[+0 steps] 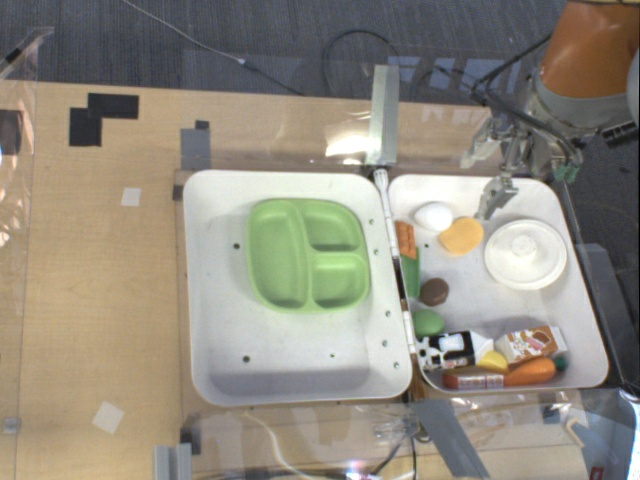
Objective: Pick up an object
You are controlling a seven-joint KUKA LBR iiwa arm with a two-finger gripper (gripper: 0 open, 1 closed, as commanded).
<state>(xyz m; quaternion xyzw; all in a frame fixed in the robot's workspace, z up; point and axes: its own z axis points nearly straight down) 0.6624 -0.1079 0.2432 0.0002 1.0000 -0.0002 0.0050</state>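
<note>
Hovering my tool (495, 200) over the back of the right bin (580, 268), nothing gripped yet.

I see it hanging just above the bin floor, close beside the orange disc (461, 236) and the white egg-like piece (433, 215), with the white bowl (525, 252) just to its other side. I cannot tell from this slant how wide it stands, and nothing shows between its tips. To do this step well, I judge I should settle on one target, likely the disc since it lies nearest, centre over it, come straight down and close only once both tips straddle it, keeping off the bowl's rim. Further out, a brown ball (434, 290), a green piece (428, 322), a small carton (527, 344) and a carrot (528, 371) crowd the front edge. The left bin (220, 348) carries a green divided tray (307, 254).
</note>
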